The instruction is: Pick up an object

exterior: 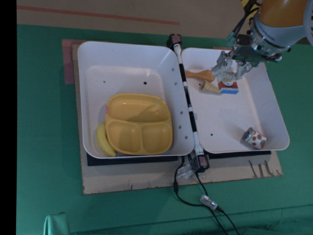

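Observation:
My gripper hangs over the far part of the right bin, fingers spread open. Just beneath and slightly in front of it lies a small red, white and blue block; the fingertips straddle its top, and I see no grip on it. A tan waffle cone lies to the block's left. An orange drumstick-shaped toy rests beside the gripper's left finger. A small printed can lies on its side in the bin's near right corner.
The left bin holds a yellow divided plate with a banana against its left edge. A black-and-white rail runs between the bins. Cables trail off the front onto green cloth.

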### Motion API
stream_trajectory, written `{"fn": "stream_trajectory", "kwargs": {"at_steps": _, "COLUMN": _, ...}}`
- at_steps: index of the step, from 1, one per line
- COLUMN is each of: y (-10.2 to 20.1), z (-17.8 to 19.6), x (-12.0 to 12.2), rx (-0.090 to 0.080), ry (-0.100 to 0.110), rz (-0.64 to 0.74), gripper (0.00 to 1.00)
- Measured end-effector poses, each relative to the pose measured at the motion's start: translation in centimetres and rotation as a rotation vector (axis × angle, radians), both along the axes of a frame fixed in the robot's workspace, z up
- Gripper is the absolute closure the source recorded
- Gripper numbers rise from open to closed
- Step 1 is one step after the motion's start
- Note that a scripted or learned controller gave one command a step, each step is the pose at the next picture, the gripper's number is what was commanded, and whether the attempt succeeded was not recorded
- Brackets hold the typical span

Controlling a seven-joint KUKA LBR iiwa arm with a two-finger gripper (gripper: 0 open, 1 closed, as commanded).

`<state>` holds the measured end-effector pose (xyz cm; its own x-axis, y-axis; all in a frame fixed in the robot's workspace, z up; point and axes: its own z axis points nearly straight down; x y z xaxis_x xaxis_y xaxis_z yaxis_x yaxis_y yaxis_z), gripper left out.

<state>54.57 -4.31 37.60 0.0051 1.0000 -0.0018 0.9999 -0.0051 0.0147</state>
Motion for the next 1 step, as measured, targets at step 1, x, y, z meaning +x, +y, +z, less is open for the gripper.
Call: {"fn": "stream_trajectory", "kwargs": {"at_steps": 1, "y": 2.95, "z": 0.03, "x": -4.87, "rx": 0.002, "ry": 0.01, "rz": -0.001, "gripper": 1.0}}
